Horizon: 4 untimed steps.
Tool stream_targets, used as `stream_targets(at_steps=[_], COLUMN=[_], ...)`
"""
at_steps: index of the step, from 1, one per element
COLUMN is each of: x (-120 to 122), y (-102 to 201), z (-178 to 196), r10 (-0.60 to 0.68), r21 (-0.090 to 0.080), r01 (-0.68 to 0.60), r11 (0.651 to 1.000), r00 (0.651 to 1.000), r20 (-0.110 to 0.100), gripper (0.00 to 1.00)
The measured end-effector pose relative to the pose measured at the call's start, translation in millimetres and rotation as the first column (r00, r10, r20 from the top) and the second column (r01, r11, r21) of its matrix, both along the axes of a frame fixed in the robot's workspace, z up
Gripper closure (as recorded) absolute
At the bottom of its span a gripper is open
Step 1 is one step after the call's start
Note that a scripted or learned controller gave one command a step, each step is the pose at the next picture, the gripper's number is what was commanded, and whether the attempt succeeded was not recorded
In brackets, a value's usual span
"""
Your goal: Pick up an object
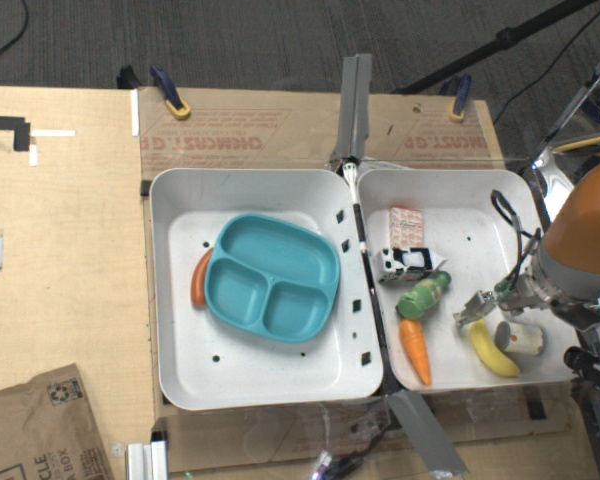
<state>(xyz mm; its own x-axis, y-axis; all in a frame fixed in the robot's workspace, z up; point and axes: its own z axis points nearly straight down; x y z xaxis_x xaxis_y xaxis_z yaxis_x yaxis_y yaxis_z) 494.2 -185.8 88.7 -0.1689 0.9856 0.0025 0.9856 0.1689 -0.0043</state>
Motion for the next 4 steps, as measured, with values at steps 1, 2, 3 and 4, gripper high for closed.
stream_targets(at_steps=[1, 2, 3, 4], x=[1, -17, 16, 65], y=[-1, 33, 120, 143], z=[6, 0, 128, 147], r10=[-0.004, -0.221, -0.215, -0.225], r21=[0.0, -0.001, -0.005, -0.007], r01=[0.004, 0.221, 0.215, 0.225], r11=[1.0, 0.975, 0.977, 0.974], r00=[1.0, 0.975, 0.977, 0.974], r20=[-0.003, 0.0, -0.002, -0.003], gripper=[1.0, 1.0, 1.0, 1.0])
